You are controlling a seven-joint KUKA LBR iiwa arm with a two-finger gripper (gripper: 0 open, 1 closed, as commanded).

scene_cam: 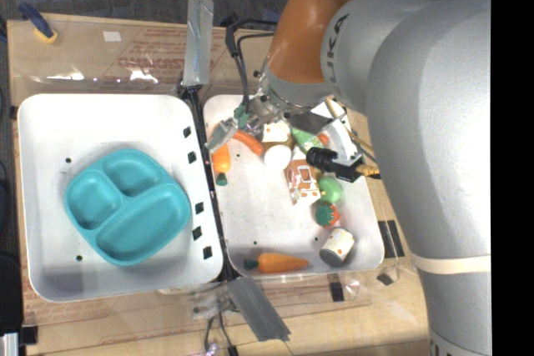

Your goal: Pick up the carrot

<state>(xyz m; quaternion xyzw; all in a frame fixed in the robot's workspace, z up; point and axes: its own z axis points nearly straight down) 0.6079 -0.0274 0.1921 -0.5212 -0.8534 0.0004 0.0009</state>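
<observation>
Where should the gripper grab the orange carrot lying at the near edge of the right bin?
Grip the orange carrot at mid-length, from straight above, fingers closing across its narrow width. It lies flat, lengthwise along the right white bin's near wall, so the finger on that side will probably have little room.

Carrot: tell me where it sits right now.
In the camera view the carrot lies flat in the right bin, along its near edge, just left of a small white cup and well below the gripper.
</observation>
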